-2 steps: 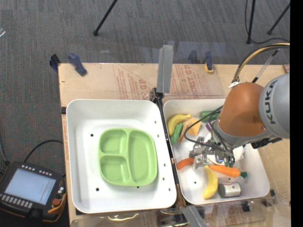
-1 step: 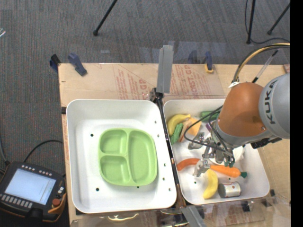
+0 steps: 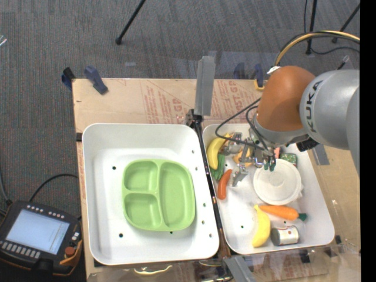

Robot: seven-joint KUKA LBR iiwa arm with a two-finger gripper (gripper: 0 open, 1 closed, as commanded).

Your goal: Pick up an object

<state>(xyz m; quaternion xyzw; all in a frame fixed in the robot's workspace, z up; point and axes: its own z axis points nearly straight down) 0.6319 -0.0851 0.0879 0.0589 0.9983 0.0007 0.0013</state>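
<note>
The right bin holds several toy foods. A yellow banana lies at its upper left, with a green piece and a red-orange pepper just below it. My gripper hangs low over this corner, right beside the pepper and left of a white bowl. The arm's orange band and wrist hide the bin's upper middle. Nothing shows as held.
A carrot, a second banana and a small can lie near the right bin's front. A small green item peeks out above the bowl. The left bin holds a green divided plate.
</note>
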